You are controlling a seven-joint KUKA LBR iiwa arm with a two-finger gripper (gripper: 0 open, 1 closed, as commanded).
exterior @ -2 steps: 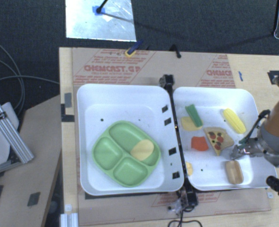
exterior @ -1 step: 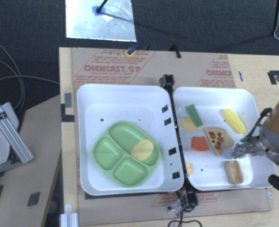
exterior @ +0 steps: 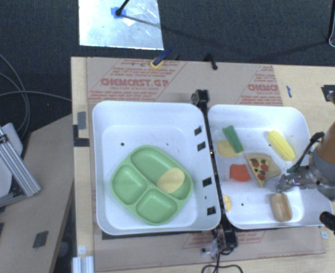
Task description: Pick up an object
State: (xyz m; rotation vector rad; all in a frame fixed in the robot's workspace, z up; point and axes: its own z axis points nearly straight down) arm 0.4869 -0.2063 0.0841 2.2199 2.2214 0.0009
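Observation:
The right bin (exterior: 304,220) holds several toy foods: a green block (exterior: 232,137), a pale yellow piece (exterior: 227,149), a corn cob (exterior: 281,145), a pizza slice (exterior: 261,167), a red piece (exterior: 239,173) and a tan bread roll (exterior: 281,207). A small yellow bit (exterior: 227,202) lies at that bin's left wall. My gripper (exterior: 285,183) reaches in from the right, low over the bin. It sits just right of the pizza slice and just above the bread roll. Nothing is seen held in it.
In the left bin (exterior: 107,129) lies a green divided plate (exterior: 139,189) with a yellow disc (exterior: 170,180) in its right compartment. Black clips (exterior: 204,147) join the bins along the divider. The arm's orange band (exterior: 332,147) stands over the right bin's right wall.

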